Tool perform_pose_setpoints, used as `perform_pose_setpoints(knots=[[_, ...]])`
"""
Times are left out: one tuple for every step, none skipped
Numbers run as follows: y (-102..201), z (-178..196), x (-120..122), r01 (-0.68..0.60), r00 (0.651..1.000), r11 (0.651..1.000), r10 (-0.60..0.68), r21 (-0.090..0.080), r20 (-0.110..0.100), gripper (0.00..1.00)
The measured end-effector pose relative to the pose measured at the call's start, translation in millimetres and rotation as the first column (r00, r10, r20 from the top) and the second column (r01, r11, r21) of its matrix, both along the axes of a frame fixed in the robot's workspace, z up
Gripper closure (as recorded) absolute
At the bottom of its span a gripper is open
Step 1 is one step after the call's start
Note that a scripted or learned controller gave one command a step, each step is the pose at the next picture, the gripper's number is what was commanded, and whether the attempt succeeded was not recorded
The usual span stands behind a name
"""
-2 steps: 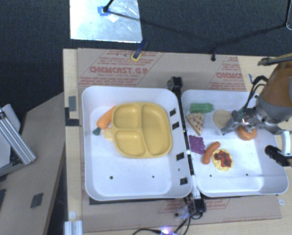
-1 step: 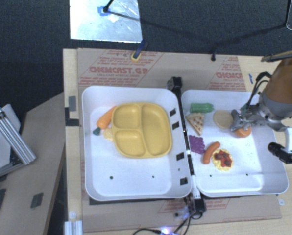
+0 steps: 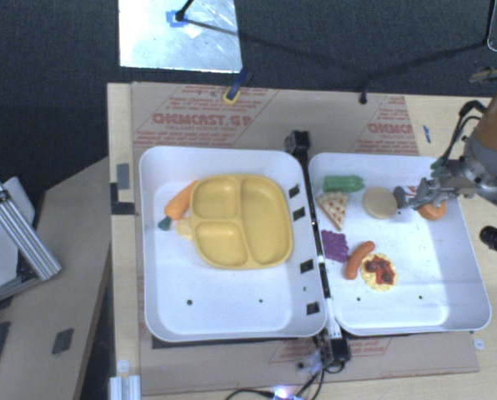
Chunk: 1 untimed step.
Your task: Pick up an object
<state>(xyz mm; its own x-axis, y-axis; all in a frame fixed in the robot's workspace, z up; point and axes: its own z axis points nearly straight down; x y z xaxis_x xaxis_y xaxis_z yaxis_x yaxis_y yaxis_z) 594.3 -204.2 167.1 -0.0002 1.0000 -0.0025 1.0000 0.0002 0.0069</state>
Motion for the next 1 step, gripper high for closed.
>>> perform_pose_setpoints(knots=[[-0.5,54.8,1.8,-0.004,1.0,1.0,0.004,0.0,0.001,1.0]])
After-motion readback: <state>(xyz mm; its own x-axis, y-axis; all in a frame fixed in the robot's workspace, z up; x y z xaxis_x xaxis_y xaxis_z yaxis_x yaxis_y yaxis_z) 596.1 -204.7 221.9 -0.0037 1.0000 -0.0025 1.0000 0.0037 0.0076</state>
